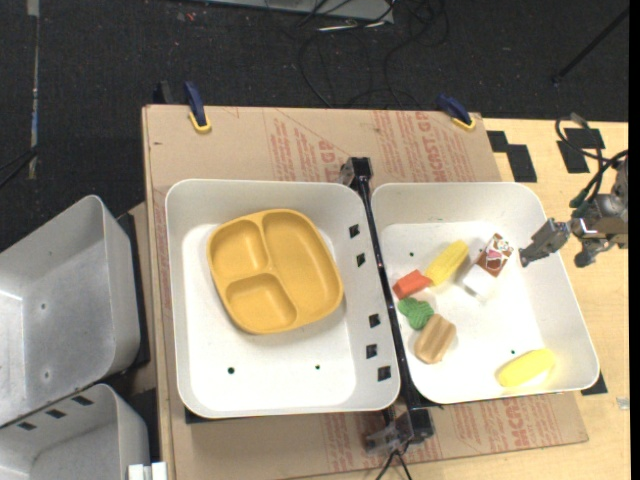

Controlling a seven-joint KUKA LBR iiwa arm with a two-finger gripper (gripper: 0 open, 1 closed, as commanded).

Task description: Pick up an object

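Clearly spread wide, the jaws hang bare over the right bin's point(560, 268) rim, touching nothing.

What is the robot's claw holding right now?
Nothing. The gripper sits at the right bin's right edge with no toy between its fingers; the nearest one, the small brown-and-white toy, lies apart from it.
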